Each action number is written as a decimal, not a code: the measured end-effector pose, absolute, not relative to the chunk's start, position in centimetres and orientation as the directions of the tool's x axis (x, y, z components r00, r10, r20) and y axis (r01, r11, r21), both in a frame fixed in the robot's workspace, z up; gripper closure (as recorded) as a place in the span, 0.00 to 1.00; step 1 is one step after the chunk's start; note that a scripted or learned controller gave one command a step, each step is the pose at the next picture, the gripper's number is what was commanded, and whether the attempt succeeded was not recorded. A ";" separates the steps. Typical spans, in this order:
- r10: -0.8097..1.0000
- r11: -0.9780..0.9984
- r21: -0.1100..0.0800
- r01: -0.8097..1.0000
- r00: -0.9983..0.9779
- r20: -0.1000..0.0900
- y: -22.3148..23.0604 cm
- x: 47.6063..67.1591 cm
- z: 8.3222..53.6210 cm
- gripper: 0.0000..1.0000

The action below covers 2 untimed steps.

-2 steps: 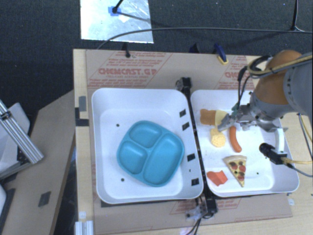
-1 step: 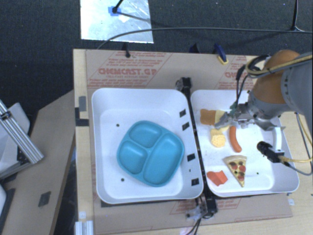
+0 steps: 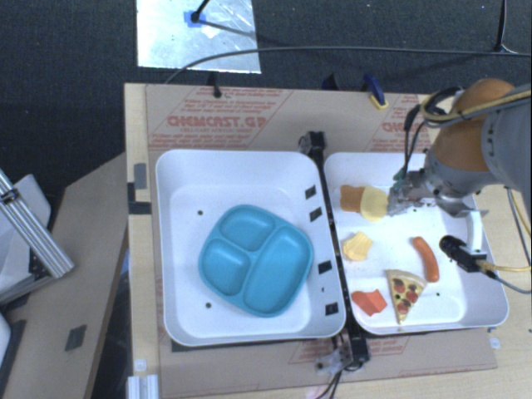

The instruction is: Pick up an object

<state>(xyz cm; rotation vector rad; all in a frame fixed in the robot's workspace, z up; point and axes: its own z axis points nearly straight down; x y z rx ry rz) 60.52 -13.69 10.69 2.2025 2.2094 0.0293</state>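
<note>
The right bin (image 3: 474,302) holds several toy foods. An orange and yellow piece (image 3: 364,200) lies at its upper left. Below it sits a pale yellow chunk (image 3: 357,245). A red sausage (image 3: 426,258) lies toward the right, a pizza slice (image 3: 404,293) near the front, and a flat red-orange piece (image 3: 369,301) beside it. My gripper (image 3: 402,199) is low in the bin, just right of the orange and yellow piece and close to touching it. The arm's wrist covers the fingers from above.
The left bin (image 3: 187,189) carries a blue divided plate (image 3: 254,258). A black divider with clips (image 3: 329,248) runs between the bins. Cables (image 3: 478,264) trail over the right bin's right side. Brown cardboard (image 3: 224,119) lies behind the bins.
</note>
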 end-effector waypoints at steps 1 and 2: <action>1.000 0.005 0.005 1.000 -0.005 -0.001 -13.9 60.3 15.1 1.00; 1.000 0.007 0.005 1.000 -0.007 -0.001 -13.2 59.8 20.8 1.00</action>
